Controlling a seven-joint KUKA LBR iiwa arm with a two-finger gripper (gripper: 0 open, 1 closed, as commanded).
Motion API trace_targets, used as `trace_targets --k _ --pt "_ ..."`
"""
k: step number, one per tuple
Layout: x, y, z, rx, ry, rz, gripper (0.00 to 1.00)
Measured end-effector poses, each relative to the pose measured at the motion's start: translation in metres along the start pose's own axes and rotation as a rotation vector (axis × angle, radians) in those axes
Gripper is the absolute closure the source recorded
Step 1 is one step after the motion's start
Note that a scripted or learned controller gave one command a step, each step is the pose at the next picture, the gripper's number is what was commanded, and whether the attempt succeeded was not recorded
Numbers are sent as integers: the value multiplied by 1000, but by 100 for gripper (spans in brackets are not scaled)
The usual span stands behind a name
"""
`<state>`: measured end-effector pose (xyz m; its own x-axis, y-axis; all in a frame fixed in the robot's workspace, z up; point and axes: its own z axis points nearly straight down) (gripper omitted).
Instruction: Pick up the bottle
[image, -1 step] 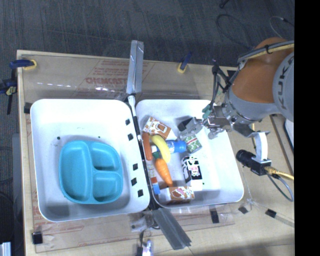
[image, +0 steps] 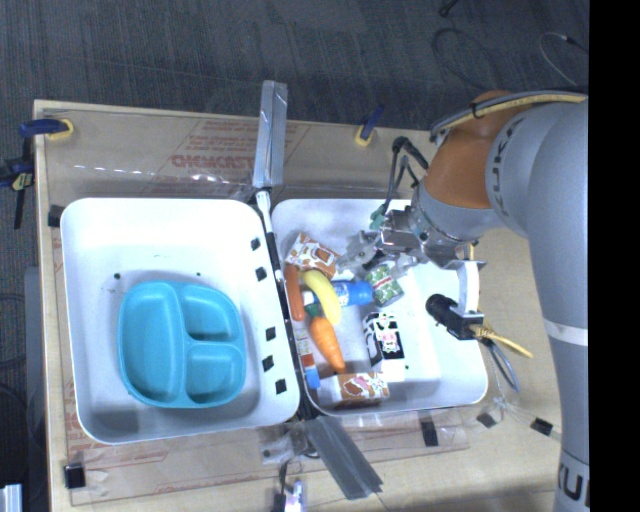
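Far to the left of the pincer (image: 385, 245), the left bin (image: 90, 230) holds a blue divided tray (image: 182, 342). The right bin (image: 455, 375), on the same table (image: 150, 150), carries the clutter: an orange carrot (image: 326, 343) and a yellow banana (image: 320, 293) lie left of and below the pincer, with small cartons (image: 385, 335) beneath it. The bottle (image: 353, 293), seen as a blue-capped piece, lies just below and slightly left of the pincer, wedged between the banana and a green packet (image: 387, 291). Its long axis appears to run roughly left to right across the bin, lying flat; which end is the neck cannot be told, as most of it is hidden. The pincer hangs low at the upper part of the right bin, close above the pile; whether its fingers are spread or pressed together cannot be told. Nothing is visibly gripped. Judged from this, the bottle is not yet lifted: the grasp and the raise both remain.
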<state>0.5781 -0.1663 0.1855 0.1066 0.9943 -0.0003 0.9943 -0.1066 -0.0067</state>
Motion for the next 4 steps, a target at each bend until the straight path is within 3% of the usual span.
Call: trace_targets --k 1,2,3,4 --pt "-34 18 69 -34 -7 -68 0" --pt "-27 13 77 -30 -12 -382 0" --pt "-6 -100 94 -7 0 -382 0" --pt "-7 -98 84 -11 -3 -386 100"
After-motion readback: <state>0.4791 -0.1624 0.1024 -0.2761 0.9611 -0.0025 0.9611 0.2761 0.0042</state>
